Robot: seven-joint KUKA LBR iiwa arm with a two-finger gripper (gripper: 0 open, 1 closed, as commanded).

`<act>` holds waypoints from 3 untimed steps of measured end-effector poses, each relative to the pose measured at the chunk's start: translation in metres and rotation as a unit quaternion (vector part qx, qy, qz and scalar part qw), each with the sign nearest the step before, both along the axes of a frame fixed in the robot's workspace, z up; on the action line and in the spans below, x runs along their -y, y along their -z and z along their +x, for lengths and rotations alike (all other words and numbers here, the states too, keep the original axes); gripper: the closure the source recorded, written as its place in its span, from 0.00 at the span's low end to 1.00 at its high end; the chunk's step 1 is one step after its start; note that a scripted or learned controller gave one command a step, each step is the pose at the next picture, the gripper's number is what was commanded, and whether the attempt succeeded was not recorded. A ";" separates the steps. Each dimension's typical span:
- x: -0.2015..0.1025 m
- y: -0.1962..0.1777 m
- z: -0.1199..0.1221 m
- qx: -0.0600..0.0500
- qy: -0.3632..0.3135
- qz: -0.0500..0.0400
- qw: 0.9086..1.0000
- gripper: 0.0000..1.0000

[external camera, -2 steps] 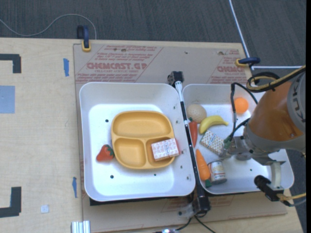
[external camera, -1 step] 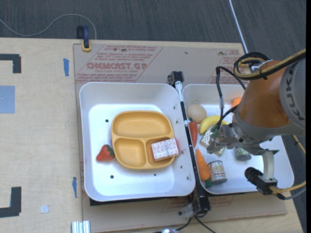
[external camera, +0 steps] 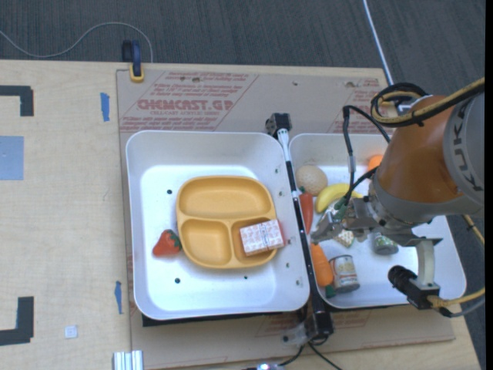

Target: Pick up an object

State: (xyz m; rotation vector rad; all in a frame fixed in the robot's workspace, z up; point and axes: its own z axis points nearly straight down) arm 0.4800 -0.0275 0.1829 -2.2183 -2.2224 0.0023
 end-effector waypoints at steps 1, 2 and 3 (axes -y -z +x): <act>0.000 0.000 0.000 0.000 0.000 0.000 1.000 0.00; 0.086 0.090 -0.001 0.000 0.000 0.000 1.000 0.00; 0.087 0.082 -0.001 -0.001 0.001 -0.001 1.000 1.00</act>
